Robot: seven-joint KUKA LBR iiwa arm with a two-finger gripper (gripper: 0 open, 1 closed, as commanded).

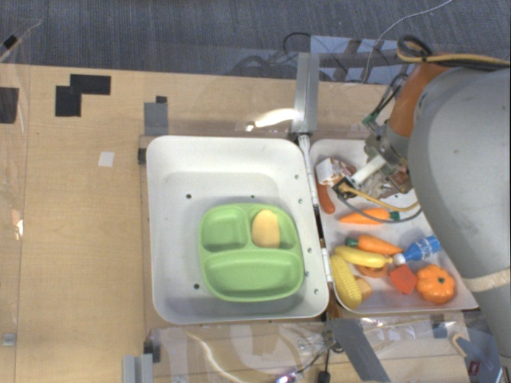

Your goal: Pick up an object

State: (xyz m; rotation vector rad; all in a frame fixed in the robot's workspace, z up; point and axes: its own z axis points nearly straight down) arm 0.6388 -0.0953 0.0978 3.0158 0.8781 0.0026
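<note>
Toy food lies heaped in the right bin (463,300): corn (343,281), banana (361,256), carrot (372,244), a small orange pumpkin (434,284). Gripper (348,183) hangs low over that bin's far end; can't tell its grip.

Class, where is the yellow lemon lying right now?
The lemon lies in the upper right compartment of the green tray, inside the left bin.

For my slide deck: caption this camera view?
Gripper reaches into the toy-food bin; a yellow egg sits on the green tray.
</note>
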